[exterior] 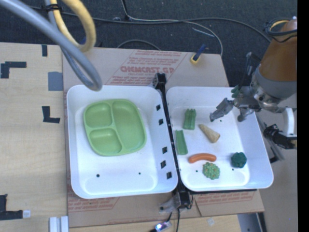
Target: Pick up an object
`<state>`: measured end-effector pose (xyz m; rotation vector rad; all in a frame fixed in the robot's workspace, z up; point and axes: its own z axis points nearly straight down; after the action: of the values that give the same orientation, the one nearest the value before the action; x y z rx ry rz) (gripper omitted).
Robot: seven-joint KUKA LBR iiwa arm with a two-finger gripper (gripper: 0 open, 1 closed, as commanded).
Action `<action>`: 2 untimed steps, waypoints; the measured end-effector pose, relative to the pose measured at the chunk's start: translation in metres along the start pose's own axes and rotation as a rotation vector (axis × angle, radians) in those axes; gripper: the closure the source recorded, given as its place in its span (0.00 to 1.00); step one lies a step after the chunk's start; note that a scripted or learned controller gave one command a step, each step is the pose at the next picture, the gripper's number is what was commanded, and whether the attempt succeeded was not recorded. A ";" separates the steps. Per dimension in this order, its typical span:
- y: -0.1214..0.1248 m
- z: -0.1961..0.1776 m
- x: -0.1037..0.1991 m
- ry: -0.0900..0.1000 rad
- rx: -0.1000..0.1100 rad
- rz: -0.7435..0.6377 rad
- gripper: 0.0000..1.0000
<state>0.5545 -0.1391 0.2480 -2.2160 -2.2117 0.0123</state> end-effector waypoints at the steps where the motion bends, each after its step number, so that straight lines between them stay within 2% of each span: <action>1: 0.002 -0.006 0.000 -0.002 -0.011 -0.003 0.00; 2: 0.007 0.057 0.002 -0.002 -0.007 -0.003 0.00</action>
<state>0.5609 -0.1367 0.1908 -2.2166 -2.2193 0.0069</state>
